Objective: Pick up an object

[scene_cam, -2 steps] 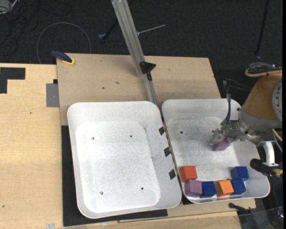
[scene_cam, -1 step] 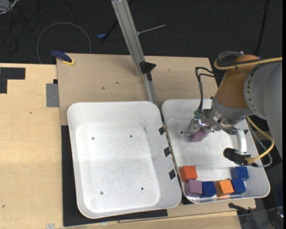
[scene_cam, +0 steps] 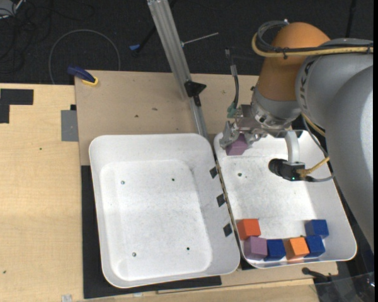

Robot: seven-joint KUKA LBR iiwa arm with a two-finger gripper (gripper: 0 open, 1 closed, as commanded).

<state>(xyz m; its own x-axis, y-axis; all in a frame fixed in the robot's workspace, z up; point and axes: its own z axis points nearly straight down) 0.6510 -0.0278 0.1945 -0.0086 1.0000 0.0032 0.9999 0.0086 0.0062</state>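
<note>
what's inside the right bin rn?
Right bin: along its near edge, two orange blocks, three blue blocks and a purple block. At the far end the gripper holds another purple block. The arm covers the far right corner.

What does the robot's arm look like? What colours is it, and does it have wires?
The arm is big, round and smooth, mostly light grey, with a shiny orange band near the wrist. Yellowish and black cables loop around it. At the end sits a small metal gripper in silver-grey, with a dark part beside it showing a tiny green light.
</note>
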